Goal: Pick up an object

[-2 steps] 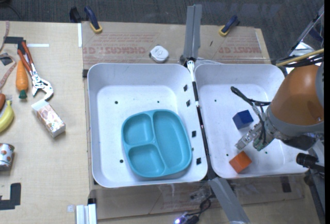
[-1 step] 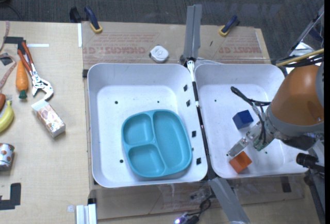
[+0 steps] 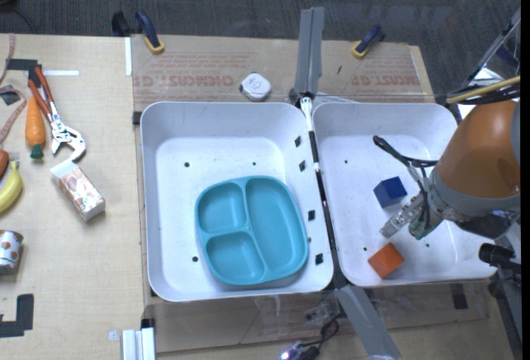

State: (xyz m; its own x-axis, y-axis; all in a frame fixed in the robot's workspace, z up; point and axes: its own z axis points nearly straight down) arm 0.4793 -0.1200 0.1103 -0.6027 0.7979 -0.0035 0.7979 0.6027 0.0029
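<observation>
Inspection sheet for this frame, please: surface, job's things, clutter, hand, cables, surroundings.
Surface: two white bins side by side, left bin, right bin, on a cardboard-covered bench.
Job's things: blue block and orange block in the right bin, apart from each other.
Clutter: teal divided tray in the left bin.
Hand: hand low over the right bin, between the two blocks; nothing seen in it.
Cables: black cable looping by the wrist.
Surroundings: banana, carrot, pliers, small box left of the bins; clamps at the back edge.
</observation>
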